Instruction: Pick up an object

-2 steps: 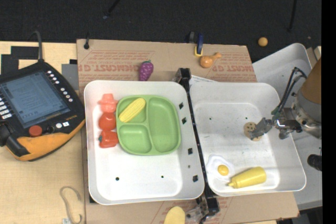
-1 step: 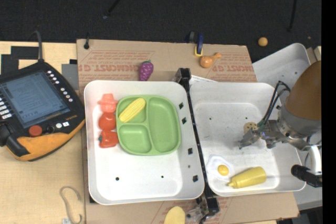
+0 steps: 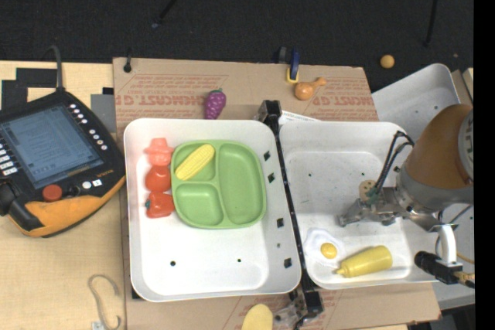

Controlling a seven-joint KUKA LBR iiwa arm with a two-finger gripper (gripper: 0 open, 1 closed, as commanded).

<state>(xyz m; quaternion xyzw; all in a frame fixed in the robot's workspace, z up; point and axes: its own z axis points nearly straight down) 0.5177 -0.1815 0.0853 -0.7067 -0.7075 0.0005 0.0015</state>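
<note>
Two white bins sat on the counter — a left bin (image 3: 147,259) and a right bin (image 3: 340,143). The left one held one green divided plate (image 3: 232,189), one yellow corn cob (image 3: 193,161) and three red-to-pink toy pieces (image 3: 158,180). The right held one yellow bottle (image 3: 365,261) and one fried egg (image 3: 326,249). Outside the bins lay one purple grape bunch (image 3: 214,103), one orange pear-shaped toy (image 3: 307,88), one small orange ball (image 3: 387,61) and one yellow fruit (image 3: 257,317) — plus one control pendant (image 3: 54,158).

right bin (image 3: 340,137) floor bare, left bin (image 3: 201,274) crowded
</note>
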